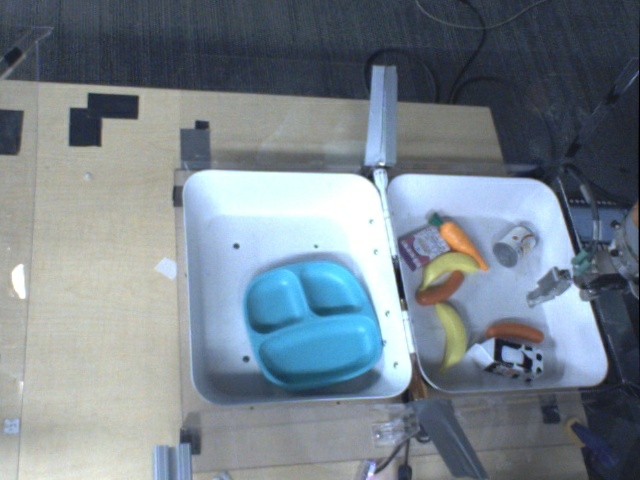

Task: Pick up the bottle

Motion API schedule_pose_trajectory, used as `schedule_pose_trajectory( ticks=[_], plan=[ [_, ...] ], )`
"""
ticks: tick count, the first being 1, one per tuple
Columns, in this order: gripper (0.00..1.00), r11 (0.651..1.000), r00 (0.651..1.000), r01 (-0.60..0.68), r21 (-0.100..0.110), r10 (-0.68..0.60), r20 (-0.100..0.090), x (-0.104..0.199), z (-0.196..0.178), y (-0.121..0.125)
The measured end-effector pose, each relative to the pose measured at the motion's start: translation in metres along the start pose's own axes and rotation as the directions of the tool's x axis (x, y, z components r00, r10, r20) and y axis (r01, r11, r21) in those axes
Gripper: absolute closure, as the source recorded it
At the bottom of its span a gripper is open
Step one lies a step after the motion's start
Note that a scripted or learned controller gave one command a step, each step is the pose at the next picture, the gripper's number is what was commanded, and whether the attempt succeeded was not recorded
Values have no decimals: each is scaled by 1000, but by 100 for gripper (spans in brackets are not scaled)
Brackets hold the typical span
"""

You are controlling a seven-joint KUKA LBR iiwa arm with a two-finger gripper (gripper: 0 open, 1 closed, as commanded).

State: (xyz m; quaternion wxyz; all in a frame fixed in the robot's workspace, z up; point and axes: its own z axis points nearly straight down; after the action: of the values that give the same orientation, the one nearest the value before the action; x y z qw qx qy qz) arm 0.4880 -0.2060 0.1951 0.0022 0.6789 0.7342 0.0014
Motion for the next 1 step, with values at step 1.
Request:
schedule_pose_trajectory(
  ticks=[1],
  plan=[
    [0,993,993,-117,1,117,-1,0,5,0]
  ],
)
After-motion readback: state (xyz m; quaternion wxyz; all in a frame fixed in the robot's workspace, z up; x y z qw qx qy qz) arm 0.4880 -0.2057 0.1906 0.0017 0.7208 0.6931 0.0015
